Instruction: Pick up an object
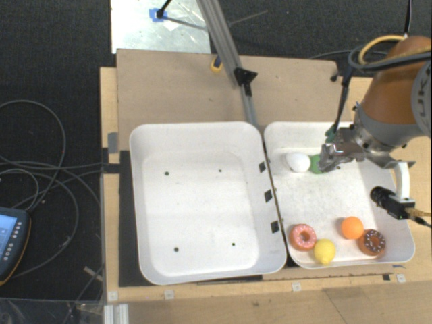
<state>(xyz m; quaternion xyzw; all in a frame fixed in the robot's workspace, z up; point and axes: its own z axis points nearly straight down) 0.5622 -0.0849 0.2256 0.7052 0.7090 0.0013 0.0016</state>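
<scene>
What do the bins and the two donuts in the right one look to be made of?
Bins: thin moulded white plastic, matte, with rounded corners and rolled rims. Pink donut and chocolate donut: probably plastic or rubber toy food, since the colours are flat and the shapes uniform; the exact material is not clear.

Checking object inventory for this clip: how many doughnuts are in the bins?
2. A pink doughnut lies near the right bin's front-left corner, beside the lemon; a chocolate doughnut lies near its front-right corner, next to the orange. The arm could hide more.
</scene>
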